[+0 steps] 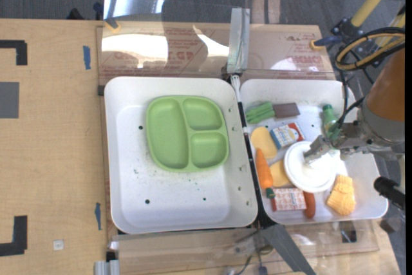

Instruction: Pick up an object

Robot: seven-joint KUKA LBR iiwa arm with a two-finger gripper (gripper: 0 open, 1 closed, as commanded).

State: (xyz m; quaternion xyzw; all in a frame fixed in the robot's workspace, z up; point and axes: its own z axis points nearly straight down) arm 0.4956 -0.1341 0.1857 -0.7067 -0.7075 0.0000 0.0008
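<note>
I see my claw (320,152) low over the right bin (368,210), its tips touching a white plate (309,170); whether its fingers are spread or closed I cannot tell. Beyond it to the left lie a small carton (285,134), a yellow slab (261,138) and a carrot (264,170). Nearer me sit a yellow sponge-like piece (342,195), a sausage (310,204) and a red-labelled packet (288,199). Behind it stands a green bottle (329,115). Far left, a green divided tray (187,132) rests in the left bin (122,158).

A robotics lab: cardboard-topped bench (45,158), two white bins (122,158), loose cables (360,48).
</note>
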